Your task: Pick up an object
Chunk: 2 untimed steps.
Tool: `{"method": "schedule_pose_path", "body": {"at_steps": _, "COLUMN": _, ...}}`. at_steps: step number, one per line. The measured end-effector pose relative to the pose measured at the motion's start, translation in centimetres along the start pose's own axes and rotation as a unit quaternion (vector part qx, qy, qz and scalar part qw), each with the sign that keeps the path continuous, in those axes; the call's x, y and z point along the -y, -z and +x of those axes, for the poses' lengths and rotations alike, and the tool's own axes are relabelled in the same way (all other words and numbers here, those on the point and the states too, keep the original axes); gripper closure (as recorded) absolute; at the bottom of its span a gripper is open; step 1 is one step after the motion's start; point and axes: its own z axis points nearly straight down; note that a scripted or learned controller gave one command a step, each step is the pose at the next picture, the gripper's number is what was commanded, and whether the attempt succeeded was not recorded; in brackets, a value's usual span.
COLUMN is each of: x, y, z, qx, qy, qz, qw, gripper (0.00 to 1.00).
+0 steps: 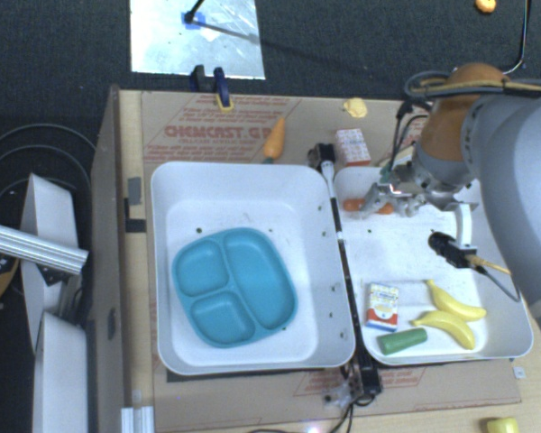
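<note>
Now, front of right bin: a green stick-shaped piece (402,339) lies along the near wall of the right bin (398,253), close to the divider between the two bins.
Carton: just behind the green piece I see a small white and red carton (383,305) lying flat; whether the two touch I cannot tell.
Bananas: two yellow bananas (453,316) lie to the carton's right, and the tip of the nearer one is close to the green piece.
Left bin: the left bin (207,197) holds a blue divided plate (234,284) with three compartments, set toward its near half.
Gripper: the gripper (385,201) is low over the far-left corner of the right bin, on the grey arm reaching in from the right. From my feed I cannot tell whether it is apart or together.
Orange piece: a small orange piece (353,204) lies on the bin floor just left of the gripper, by the divider.
Behind the bins: on the brown cardboard (198,124) I see a small pale box (352,146), an orange carrot-shaped thing (275,139) and a yellowish lump (355,107).
Farthest: blue clamps (209,79) sit at the board's far edge. Beyond them, on the dark floor, are a shiny sheet (197,23) and a small orange ball (485,4).
</note>
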Motion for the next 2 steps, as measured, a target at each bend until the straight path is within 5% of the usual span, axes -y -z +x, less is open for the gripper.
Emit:
{"method": "schedule_pose_path", "body": {"at_steps": 1, "x": -0.90, "y": -0.20, "z": 1.10, "qx": 0.007, "qy": -0.001, "qz": 0.014, "qw": 0.9999, "gripper": 0.00}}
{"method": "schedule_pose_path", "body": {"at_steps": 2, "x": -0.83, "y": -0.33, "z": 1.10, "qx": 0.006, "qy": -0.002, "qz": 0.015, "qw": 0.9999, "gripper": 0.00}}
